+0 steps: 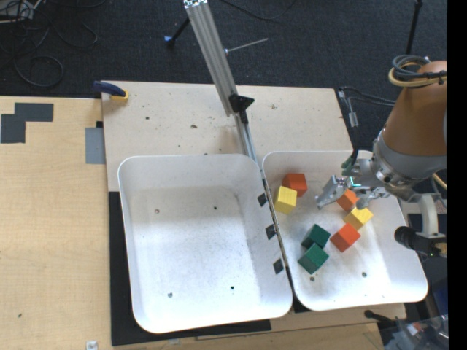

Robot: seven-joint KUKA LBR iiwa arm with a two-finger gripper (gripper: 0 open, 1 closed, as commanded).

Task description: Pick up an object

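Blocks lie scattered in the right bin (383, 272), all close around the gripper (346, 191), and one small orange block (349, 200) sits directly at its tip; whether the gripper is apart, together or clamped on that block cannot be told from this slant.

The dark carpeted floor (306, 20), strewn with cables, lies far beyond the gripper. The pale bench (182, 115) spreads under and away from it, with a light wooden surface (44, 224) well off on the far side of the left bin (197, 232). That bin lies beside the one the gripper is in. The arm (416, 122) comes in behind the gripper, wrist bent down into the right bin. A slanted aluminium post (213, 46) rises well beyond the gripper.

Just beside the tip, nearer the camera, lie a yellow block (360, 216) and a red-orange block (346, 237). Two green blocks (315, 246) touch each other a little further off. Towards the bin divider, an orange block (295, 182) touches another yellow block (286, 198).
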